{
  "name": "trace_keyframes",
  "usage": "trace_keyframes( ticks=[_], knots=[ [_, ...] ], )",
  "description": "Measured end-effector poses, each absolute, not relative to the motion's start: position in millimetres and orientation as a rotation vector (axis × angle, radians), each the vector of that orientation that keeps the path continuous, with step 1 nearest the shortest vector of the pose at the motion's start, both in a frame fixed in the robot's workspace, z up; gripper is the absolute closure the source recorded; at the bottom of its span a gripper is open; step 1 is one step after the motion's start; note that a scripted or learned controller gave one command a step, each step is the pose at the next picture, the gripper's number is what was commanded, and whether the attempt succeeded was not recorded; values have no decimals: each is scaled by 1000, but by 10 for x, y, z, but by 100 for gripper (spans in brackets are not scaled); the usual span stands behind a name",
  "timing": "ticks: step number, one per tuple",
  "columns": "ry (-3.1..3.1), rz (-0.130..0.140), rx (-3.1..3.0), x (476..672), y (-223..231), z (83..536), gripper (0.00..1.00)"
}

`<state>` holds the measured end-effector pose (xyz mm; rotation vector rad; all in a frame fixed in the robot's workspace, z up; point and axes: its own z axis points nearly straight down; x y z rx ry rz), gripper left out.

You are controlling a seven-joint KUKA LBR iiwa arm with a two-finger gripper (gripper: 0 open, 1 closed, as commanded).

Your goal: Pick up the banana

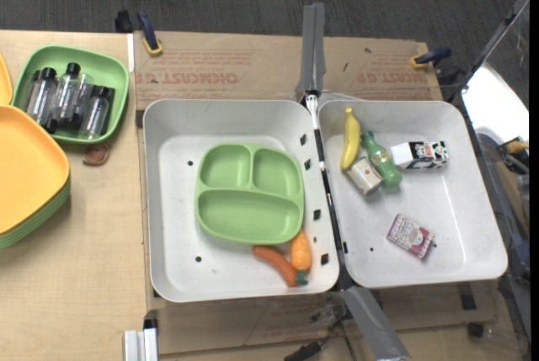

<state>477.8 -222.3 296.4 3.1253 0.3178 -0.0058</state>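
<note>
At the far left edge lies a stack of orange plastic plates point(29, 174), and just behind it a green square tray point(114, 82) holding small dark-capped clear bottles point(67, 98). Both sit on the tan wooden bench point(76, 284), apart from the bins.

The left white shallow bin point(168, 183) carries a green plastic divided plate point(250, 193) near its middle. At the plate's near right corner lie an orange toy carrot point(276, 263) and a smaller orange carrot-shaped toy with a green tip point(301, 252), both touching or nearly touching the plate's edge.

The right white shallow bin point(472, 225) holds the yellow banana point(350, 140) in its far left part, close to the wall dividing the two bins, lying roughly lengthwise from far to near. Just right of its lower end lean a green plastic bottle point(381, 159) and a small tan box point(365, 177), the box just beside the banana's tip. Farther right sits a white toy truck with black marks point(419, 154), and toward the near side, well apart, a pink flat packet point(410, 235).

The end effector's state cannot be told from this view.
</note>
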Motion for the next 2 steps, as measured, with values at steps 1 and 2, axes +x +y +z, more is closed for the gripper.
trace_keyframes(
  ticks=[1, 2],
  knots=[
    [374, -8, 3119, 5681, -2220, 3558, 100],
    [312, -8, 3127, 5451, -2224, 2339, 100]
  ],
)
